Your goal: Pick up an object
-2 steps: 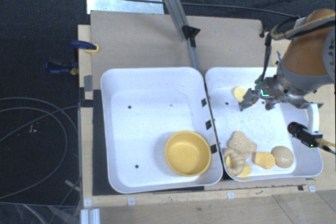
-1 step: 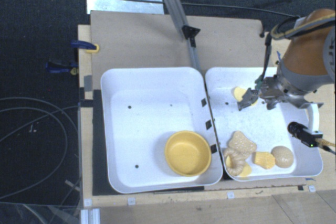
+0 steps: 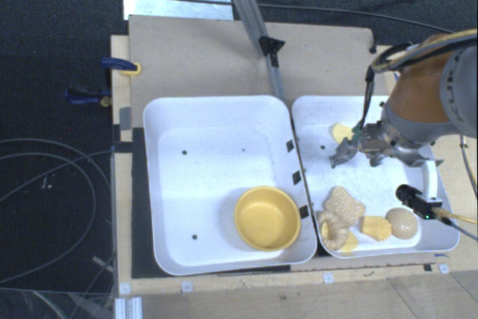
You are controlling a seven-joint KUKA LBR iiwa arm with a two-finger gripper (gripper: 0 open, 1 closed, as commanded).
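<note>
- Nearest, along the right bin's [image 3: 448,239] front edge, a cluster of pale food-like items: a knobbly beige piece [image 3: 342,203], a yellow wedge [image 3: 376,228], a round tan lump [image 3: 402,223]
- In the left bin [image 3: 172,160], a yellow bowl [image 3: 267,217] sits upright near the front right corner
- Farther back in the right bin, the gripper [image 3: 346,155] hangs low; whether it is spread or pressed together cannot be told
- Just beyond it, a small yellow piece [image 3: 341,132]

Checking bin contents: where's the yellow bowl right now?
The yellow bowl sits in the left bin, in its near right corner, against the divide with the right bin and just left of the pale food pieces.
</note>
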